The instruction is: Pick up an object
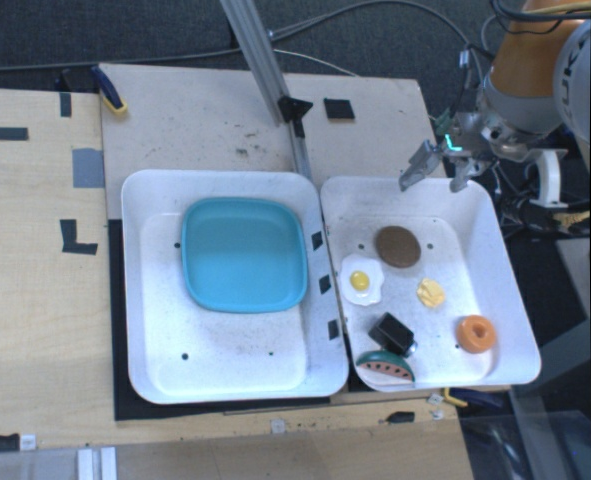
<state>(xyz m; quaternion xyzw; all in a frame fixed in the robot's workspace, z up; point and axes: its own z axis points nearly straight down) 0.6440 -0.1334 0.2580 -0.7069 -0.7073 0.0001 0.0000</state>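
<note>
- Arm parts in grey and orange are seen at 2 o'clock in the view, bent down toward the right bin.
- The gripper is held over the top rim of that bin, at about 12 o'clock of the bin. Its two fingers are spread apart, and nothing is seen between them.
- The brown disc lies on the bin floor at about 7 o'clock from the gripper, near it but apart from it.
- A fried egg toy is found just beside the disc, at 8 o'clock from it.
- A small yellow piece lies at 5 o'clock from the disc.
- An orange donut sits near the bin's 5 o'clock corner.
- A black block and a watermelon slice are placed at the bin's 7 o'clock side, touching each other.
- A blue plate is laid in the left bin.
- A metal bar is slanted above the bins, from 12 o'clock.
</note>
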